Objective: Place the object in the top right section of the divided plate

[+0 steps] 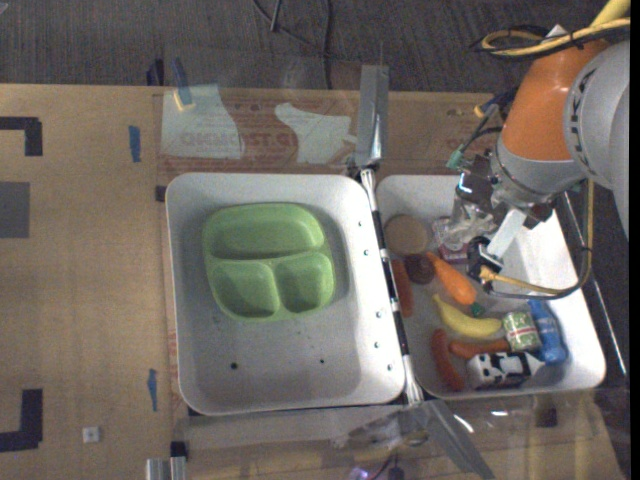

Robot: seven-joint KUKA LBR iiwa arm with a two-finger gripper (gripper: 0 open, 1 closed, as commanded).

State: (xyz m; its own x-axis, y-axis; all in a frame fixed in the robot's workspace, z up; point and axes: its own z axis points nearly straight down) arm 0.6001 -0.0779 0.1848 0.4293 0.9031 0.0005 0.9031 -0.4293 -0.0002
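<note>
A green divided plate (268,260) lies in the left bin (200,368), with one long section at the back and two smaller ones at the front. All three sections look bare. My gripper (468,236) hangs low over the back of the right bin (585,363), just above a pink packet (452,253) and next to an orange carrot (453,280). Nothing is visibly held in it. The grey arm with its orange band (540,98) comes in from the upper right.
The right bin also holds a brown round disc (407,234), a red sausage (402,286), a yellow banana (467,320), a second sausage (445,358), a green can (520,330), a blue bottle (548,333) and a black-and-white toy (500,368). A metal divider (385,268) separates the bins.
</note>
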